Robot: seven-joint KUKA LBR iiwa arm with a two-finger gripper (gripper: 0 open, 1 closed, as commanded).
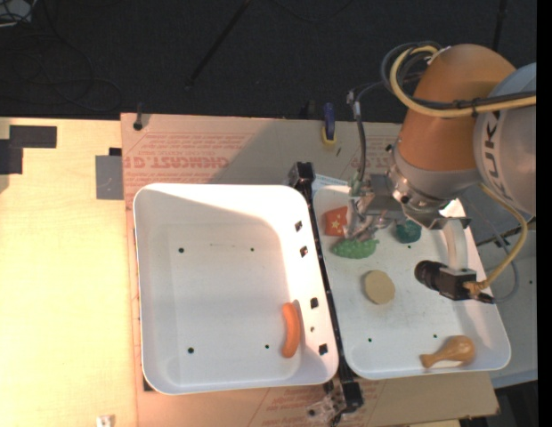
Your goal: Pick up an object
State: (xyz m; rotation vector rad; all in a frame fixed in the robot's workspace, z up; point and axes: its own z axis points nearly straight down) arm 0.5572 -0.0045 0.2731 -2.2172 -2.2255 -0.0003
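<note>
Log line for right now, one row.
pick: not yet done | gripper: at green object in right bin, contact unclear | also there: red block, teal object, tan disc | left bin: orange sausage

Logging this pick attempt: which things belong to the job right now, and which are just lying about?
In play: gripper, green piece and red block right by it.
Lying about: teal piece, tan disc, tan drumstick, orange sausage in the left bin.

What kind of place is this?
Probably a robotics lab bench for grasping tests: a KUKA arm over the right white bin, a left white bin beside it, and toy-like items such as an orange sausage inside.
</note>
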